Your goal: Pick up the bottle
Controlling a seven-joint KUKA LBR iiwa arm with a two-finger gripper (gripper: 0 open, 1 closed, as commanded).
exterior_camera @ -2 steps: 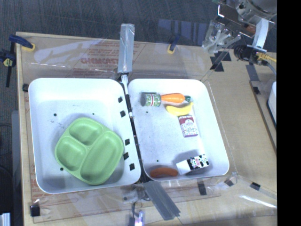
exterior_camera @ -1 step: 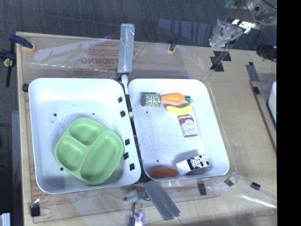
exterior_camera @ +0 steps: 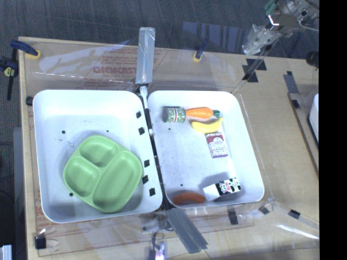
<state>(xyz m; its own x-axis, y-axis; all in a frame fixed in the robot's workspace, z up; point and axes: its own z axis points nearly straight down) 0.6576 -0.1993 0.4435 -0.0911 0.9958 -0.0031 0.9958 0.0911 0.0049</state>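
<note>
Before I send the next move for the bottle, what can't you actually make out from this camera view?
- End effector: small and blurred at the top right; open or shut is unreadable.
- Bottle: label print too small to read.
- Carrot: touching the bottle or just beside it, unclear.
- Sausage: its lower edge is hidden by the right bin's near wall.
</note>
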